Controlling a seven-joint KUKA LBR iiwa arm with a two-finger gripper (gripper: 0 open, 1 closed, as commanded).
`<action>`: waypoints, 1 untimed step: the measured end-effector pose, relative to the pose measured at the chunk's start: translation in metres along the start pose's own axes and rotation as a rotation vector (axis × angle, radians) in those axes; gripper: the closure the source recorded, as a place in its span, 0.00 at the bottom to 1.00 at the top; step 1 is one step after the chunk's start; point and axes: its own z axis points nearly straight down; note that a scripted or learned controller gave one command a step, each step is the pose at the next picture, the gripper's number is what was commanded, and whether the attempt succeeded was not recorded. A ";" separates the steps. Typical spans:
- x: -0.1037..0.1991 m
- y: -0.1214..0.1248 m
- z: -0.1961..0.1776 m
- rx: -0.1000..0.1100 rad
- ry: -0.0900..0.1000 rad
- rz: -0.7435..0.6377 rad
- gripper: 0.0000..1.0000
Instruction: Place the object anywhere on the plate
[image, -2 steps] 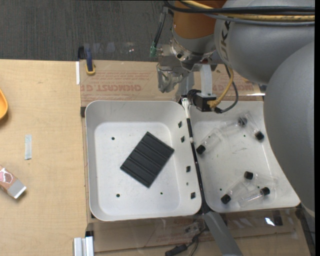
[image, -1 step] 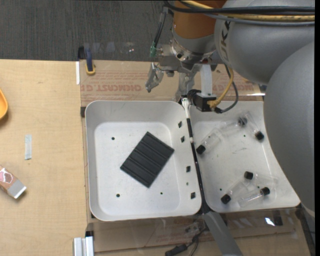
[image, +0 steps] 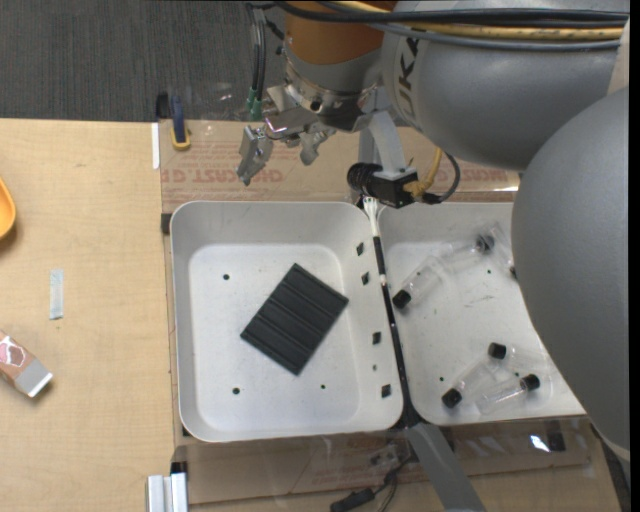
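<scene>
Bench (image: 90, 400) surface runs along the left, carrying an orange item (image: 5, 212) cut off by the frame edge, a small grey strip (image: 56, 295), and a red and white packet (image: 20, 365) near the lower left. Just right of these sits the left bin (image: 190, 400), and a black ribbed rectangular plate (image: 295, 318) lies flat in it, turned at a diagonal, near the middle. Above that bin's far rim hangs the gripper (image: 278, 152), its fingers (image: 250, 160) spread apart with nothing between them. Touching the left bin along a shared wall is the right bin (image: 555, 395), which holds several clear tubes with black caps: one (image: 430, 275) near its upper left, others (image: 490, 380) clustered toward the lower right. Their transparent bodies are hard to make out against the white floor. The arm's grey bulk (image: 570, 200) covers the right bin's far right part.
</scene>
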 end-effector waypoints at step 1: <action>-0.002 0.000 -0.008 0.002 -0.001 0.002 1.00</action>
